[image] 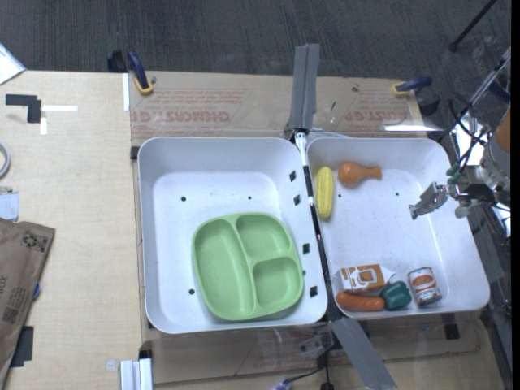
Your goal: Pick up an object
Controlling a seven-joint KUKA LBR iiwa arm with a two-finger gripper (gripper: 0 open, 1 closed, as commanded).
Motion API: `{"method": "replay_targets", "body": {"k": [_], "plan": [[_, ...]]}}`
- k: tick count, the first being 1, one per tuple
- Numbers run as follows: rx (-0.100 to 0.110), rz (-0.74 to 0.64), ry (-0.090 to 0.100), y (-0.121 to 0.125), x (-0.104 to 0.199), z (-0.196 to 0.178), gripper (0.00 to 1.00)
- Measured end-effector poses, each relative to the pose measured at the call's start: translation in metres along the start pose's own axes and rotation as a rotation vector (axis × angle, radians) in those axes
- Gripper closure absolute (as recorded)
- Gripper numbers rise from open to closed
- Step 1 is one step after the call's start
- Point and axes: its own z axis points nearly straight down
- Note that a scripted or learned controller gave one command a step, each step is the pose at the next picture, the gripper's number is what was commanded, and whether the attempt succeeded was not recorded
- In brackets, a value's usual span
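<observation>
Hovering at the right bin's right rim, gripper shows fingers whose spread I cannot tell and nothing visibly between them, with corn and drumstick lying well apart leftward.

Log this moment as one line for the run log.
arm: over right white bin, right side | gripper: nothing between fingers | yellow corn cob: against left wall | green divided plate: in left white bin | pick: not done

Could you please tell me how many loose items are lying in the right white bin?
6: yellow corn cob and orange drumstick at the far-left; small carton, red sausage, green piece and labelled can along the near edge.
</observation>
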Motion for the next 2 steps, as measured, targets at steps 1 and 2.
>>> {"method": "replay_targets", "body": {"k": [1,2], "plan": [[-0.003,-0.004,0.0,-0.033,-0.028,0.122,0.0],[0.0,0.287,0.002,-0.043,-0.024,0.132,0.0]]}}
